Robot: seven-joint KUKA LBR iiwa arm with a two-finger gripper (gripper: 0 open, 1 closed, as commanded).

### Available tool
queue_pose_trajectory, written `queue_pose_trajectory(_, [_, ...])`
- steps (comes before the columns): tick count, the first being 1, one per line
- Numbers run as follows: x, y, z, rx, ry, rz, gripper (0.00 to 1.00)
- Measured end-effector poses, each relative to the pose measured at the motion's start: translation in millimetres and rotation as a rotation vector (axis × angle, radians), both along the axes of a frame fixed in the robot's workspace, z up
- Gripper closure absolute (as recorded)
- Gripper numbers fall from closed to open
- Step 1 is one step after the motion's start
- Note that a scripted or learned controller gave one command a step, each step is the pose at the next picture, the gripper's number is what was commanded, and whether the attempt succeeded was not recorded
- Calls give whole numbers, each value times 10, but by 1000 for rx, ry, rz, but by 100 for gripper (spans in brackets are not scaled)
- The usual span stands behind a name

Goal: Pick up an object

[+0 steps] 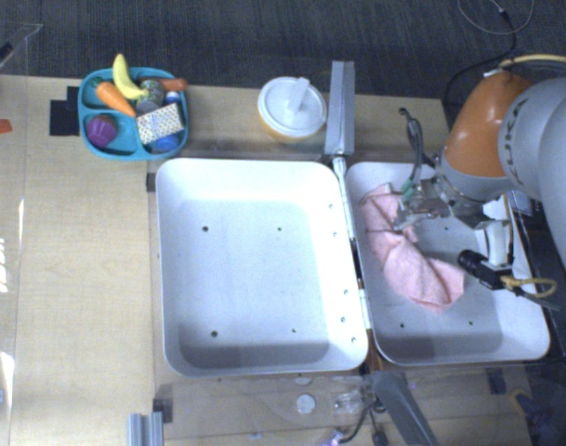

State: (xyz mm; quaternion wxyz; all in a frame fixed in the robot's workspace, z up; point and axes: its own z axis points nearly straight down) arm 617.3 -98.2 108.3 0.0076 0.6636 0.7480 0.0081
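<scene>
stage: reach, nothing lifted | gripper (414, 204) low at top edge of pink cloth (411, 260) in right bin (468, 342) | pincer state: can't tell, possibly touching cloth | left: grasp, lift

No text, label, brand, number or sign can be read anywhere in the camera view; the small red patch (4, 126) at the left of the tabletop (69, 249) is too small to tell whether it bears lettering; the speckled card (161, 123) in the blue tray (125, 147) shows a fine pattern, too blurred to read as writing.
</scene>
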Motion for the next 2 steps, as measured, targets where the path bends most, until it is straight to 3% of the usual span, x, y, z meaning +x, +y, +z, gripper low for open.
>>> queue_pose_trajectory(1, [-5, 179, 751, -2, 18, -83, 100])
queue_pose_trajectory(2, [-253, 780, 734, -3, 22, 16, 100])
